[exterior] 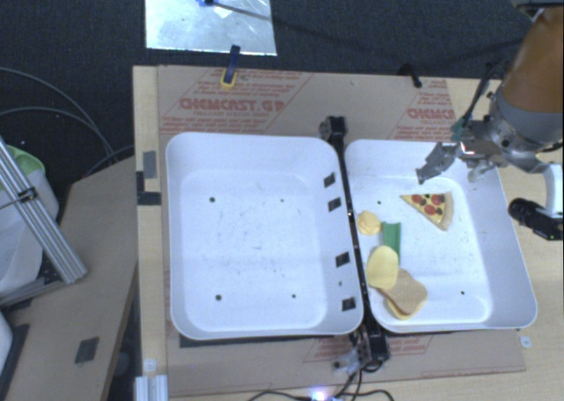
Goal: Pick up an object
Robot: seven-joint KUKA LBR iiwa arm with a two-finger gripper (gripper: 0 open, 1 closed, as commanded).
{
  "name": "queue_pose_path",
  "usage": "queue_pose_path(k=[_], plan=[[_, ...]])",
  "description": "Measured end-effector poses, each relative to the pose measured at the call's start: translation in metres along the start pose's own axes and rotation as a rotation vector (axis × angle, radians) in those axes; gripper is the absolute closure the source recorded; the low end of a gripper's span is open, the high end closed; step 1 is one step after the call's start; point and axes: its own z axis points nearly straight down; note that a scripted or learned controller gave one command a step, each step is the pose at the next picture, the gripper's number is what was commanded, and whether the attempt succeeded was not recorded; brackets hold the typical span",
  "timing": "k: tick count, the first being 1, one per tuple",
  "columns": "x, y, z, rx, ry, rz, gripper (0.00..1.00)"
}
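Wooden surface (106, 241) carries two shallow white bins; the right bin (507, 276) holds a toy pizza slice (431, 207), yellow discs (381, 265) and tan bread (407, 295). Hand (445, 161) hovers beside the pizza, fingers spread, holding nothing.

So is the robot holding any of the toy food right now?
No, nothing is held. The gripper hovers above the right bin, with nothing between its jaws. The pizza slice lies just below it, on the bin floor.

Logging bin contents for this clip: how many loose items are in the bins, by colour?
Yellow: 2, a small round yellow piece and a larger yellow oval piece
Green: 1, a flat green strip
Tan: 1, a tan bread-like slice
Orange with red spots: 1, a pizza-slice toy
Total: 5
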Motion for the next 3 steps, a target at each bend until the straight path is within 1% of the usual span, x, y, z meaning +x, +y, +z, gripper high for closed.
queue_pose_path(k=[1, 2, 3], plan=[[0.018, -0.009, 0.164, 0.017, 0.004, 0.000, 0.00], [0.015, -0.004, 0.144, -0.001, 0.000, 0.001, 1.00], [0.110, -0.007, 0.072, -0.007, 0.005, -0.011, 1.00]])
